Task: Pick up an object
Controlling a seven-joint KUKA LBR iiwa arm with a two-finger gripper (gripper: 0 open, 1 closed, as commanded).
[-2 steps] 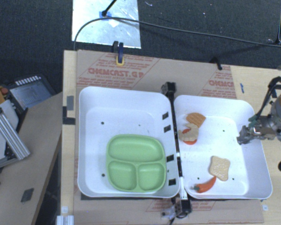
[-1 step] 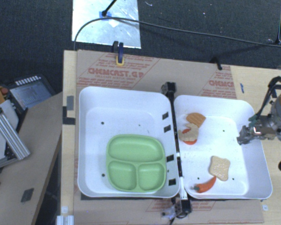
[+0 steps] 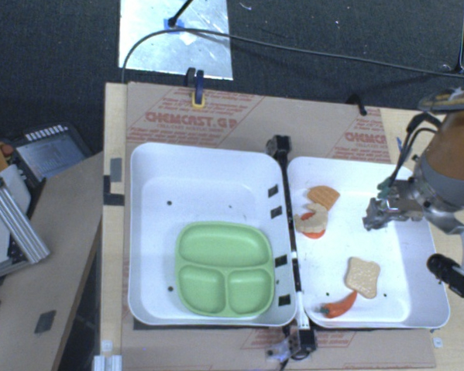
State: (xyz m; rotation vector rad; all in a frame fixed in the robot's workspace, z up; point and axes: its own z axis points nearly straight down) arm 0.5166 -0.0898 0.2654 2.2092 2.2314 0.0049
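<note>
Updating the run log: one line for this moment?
gripper above right bin, nothing visibly held | toast, carrot near front | green tray in left bin

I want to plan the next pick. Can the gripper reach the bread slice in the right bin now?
Probably yes. The bread slice lies flat and apart from the orange piece beside it; nothing stands between it and the gripper above the same right bin.

Smooth green plastic tray [image 3: 224, 270], glossy white bins [image 3: 209, 172].
</note>
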